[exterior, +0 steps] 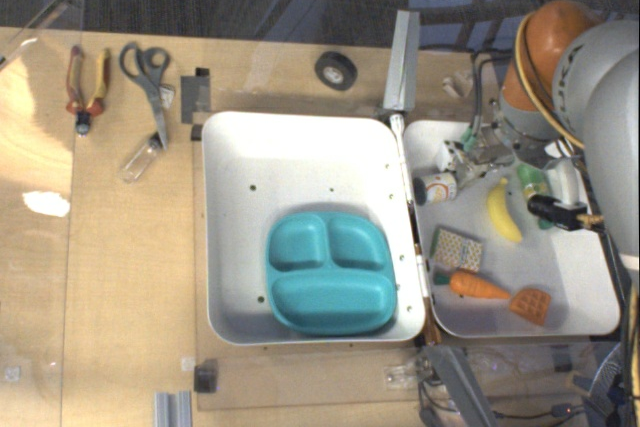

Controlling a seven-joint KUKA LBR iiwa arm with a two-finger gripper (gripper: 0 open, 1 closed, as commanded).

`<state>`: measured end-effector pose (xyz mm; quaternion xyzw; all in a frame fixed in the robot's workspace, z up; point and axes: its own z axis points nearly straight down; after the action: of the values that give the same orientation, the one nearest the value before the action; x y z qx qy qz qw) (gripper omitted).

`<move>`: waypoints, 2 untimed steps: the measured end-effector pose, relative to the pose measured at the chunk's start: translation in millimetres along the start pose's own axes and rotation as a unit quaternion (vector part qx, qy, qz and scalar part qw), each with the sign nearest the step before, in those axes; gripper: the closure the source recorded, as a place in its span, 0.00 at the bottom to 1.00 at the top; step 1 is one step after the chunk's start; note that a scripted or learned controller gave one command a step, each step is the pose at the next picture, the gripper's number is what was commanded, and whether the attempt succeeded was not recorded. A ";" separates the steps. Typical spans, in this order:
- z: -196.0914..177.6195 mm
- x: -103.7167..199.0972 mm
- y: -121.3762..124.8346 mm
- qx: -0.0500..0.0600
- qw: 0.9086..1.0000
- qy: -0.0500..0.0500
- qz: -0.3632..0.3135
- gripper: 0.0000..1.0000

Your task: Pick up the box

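The box (457,249) is a small flat carton with a speckled pattern. It lies in the right bin (590,315), left of centre and just above a carrot. My gripper (465,158) hangs over the far left part of that bin, beside a small can (438,187). It is well beyond the box and apart from it. The grey arm with its orange band (545,40) reaches in from the upper right and hides the bin's far right corner.
A banana (503,212), a carrot (478,287), a waffle piece (531,304) and a green item (530,181) share the right bin. The left bin (240,145) holds a teal divided tray (331,270). Scissors (150,80), pliers (85,87) and a tape roll (336,70) lie on the bench.
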<state>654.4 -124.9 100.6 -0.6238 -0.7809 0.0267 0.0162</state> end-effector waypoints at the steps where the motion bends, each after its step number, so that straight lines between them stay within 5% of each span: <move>1: 0.6 -9.3 -5.5 0.005 1.000 -0.004 0.006 0.00; 2: -40.4 33.4 -22.1 -0.020 1.000 0.001 -0.007 0.00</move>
<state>627.9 -96.3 142.0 -0.6183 -0.7859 0.0102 0.0050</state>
